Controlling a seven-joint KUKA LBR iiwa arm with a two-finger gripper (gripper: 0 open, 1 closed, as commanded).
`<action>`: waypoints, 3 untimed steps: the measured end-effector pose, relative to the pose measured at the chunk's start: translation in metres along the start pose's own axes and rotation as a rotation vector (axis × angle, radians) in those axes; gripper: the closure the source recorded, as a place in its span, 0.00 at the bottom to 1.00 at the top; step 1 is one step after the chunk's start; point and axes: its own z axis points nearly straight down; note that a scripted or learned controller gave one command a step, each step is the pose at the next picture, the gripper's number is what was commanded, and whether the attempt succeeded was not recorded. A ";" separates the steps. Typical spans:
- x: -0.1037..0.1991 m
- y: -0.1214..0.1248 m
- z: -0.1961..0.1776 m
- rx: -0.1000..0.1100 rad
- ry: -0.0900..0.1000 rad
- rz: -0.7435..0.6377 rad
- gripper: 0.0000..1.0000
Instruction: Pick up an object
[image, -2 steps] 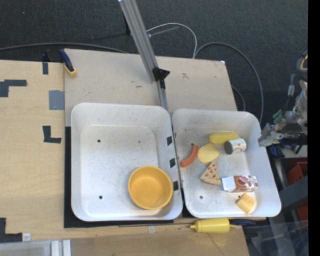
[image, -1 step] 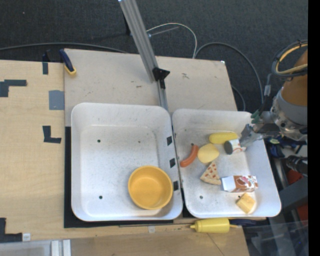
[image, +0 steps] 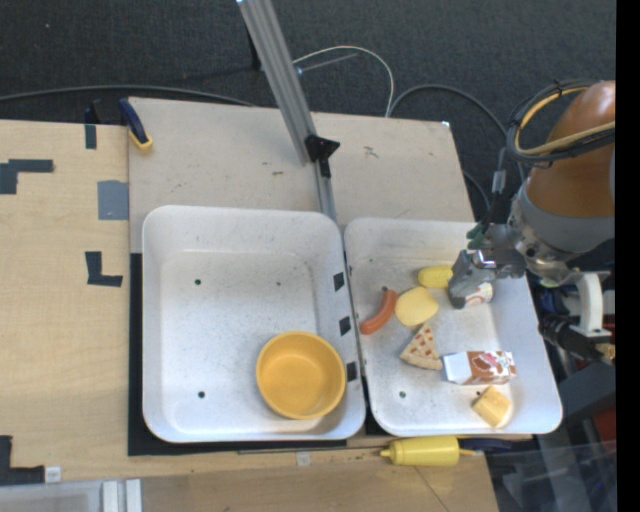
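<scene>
Camera view: tool (image: 466, 290) over right bin (image: 530, 400)

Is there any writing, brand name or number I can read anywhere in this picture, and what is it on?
No text here is readable.
The red and white carton in the right bin carries print, too blurred to read.
The yellow bottle on the bench edge shows no legible label.
</scene>
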 end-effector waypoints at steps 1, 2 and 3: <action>0.060 -0.005 0.018 0.003 0.001 -0.001 1.00; 0.109 0.000 0.019 0.001 0.000 -0.001 1.00; 0.159 -0.003 0.019 0.001 0.000 -0.001 1.00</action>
